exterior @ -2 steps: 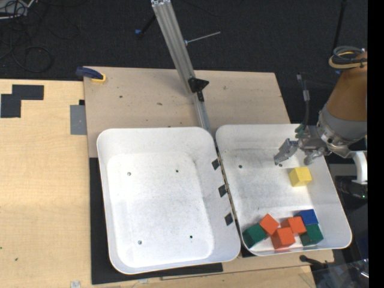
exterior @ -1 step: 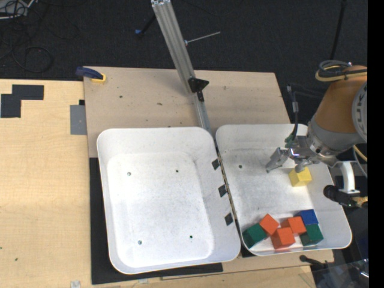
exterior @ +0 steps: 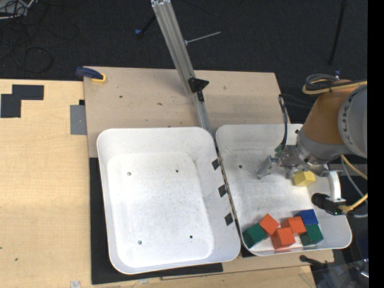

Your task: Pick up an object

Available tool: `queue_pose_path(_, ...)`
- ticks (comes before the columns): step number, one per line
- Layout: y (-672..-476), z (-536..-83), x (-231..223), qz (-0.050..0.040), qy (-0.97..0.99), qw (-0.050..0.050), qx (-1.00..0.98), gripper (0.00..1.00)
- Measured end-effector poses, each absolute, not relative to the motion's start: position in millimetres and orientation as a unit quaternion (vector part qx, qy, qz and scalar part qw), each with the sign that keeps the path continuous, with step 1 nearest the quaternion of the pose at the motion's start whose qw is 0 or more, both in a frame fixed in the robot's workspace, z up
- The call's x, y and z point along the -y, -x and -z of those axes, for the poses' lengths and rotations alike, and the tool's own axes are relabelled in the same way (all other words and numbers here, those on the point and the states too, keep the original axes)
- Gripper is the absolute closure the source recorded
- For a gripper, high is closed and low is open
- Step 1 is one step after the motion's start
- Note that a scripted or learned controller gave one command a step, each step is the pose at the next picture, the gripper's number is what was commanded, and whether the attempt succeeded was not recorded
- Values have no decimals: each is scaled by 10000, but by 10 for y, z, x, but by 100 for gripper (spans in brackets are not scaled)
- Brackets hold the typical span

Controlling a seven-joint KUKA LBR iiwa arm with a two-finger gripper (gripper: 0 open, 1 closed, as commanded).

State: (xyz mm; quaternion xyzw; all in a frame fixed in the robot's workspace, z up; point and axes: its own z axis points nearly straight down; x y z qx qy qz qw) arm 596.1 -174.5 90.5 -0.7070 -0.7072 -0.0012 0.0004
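In the right bin (exterior: pixel 252 146), the gripper (exterior: pixel 281 165) is low over the floor in the upper right part. A small yellow block (exterior: pixel 304 177) lies just to its right, close under the wrist. It is not clear whether they touch. Along the bin's near edge sits a cluster of blocks: a green one (exterior: pixel 255 234), three orange ones (exterior: pixel 283 237), a blue one (exterior: pixel 308 216) and another green one (exterior: pixel 312 236). The gripper is well above this cluster in the view, apart from it.
The left bin (exterior: pixel 120 146) lies beside the right one, with black clips (exterior: pixel 221 190) along the shared rim. A slanted aluminium post (exterior: pixel 178 47) rises behind the bins. The grey and orange arm (exterior: pixel 330 122) covers the right bin's upper right corner.
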Motion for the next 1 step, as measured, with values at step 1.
queue_pose_path(1,-5952,-1008,1754,8,7087,15,7055,100)
